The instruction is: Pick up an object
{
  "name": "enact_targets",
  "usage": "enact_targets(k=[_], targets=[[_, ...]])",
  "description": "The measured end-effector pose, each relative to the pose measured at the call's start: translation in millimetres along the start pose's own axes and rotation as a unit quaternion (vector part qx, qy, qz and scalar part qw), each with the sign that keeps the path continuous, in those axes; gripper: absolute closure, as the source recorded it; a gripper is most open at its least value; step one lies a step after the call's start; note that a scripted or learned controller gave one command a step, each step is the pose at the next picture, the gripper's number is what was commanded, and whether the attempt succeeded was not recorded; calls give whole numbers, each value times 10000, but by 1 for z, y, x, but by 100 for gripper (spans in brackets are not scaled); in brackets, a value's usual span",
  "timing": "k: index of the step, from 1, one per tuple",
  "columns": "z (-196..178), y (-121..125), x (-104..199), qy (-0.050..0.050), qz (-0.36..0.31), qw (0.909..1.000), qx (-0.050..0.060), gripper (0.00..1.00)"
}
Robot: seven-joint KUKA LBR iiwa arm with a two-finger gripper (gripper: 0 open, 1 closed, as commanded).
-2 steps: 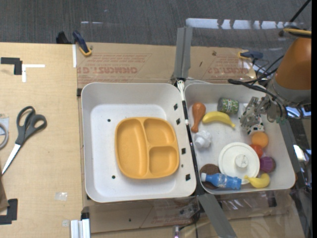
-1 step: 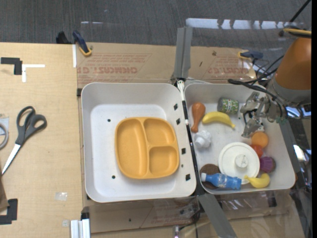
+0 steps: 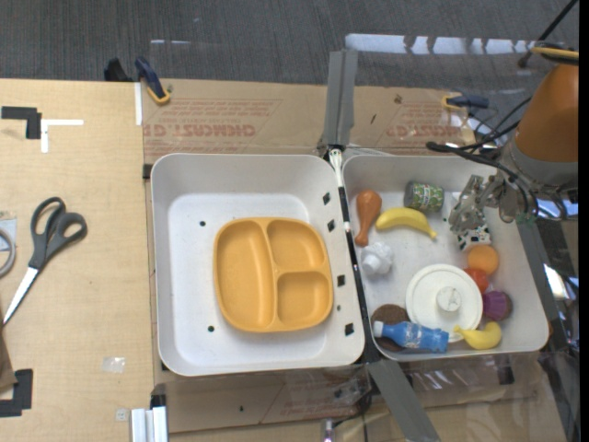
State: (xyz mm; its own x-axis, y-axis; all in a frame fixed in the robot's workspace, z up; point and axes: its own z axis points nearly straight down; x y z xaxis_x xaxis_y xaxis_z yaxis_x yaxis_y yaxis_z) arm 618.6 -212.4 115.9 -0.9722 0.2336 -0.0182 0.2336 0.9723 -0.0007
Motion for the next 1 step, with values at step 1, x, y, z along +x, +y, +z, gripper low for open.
enact_targets(k=[1], targets=[[0, 0, 0, 1, -1, 10000, 0, 0]])
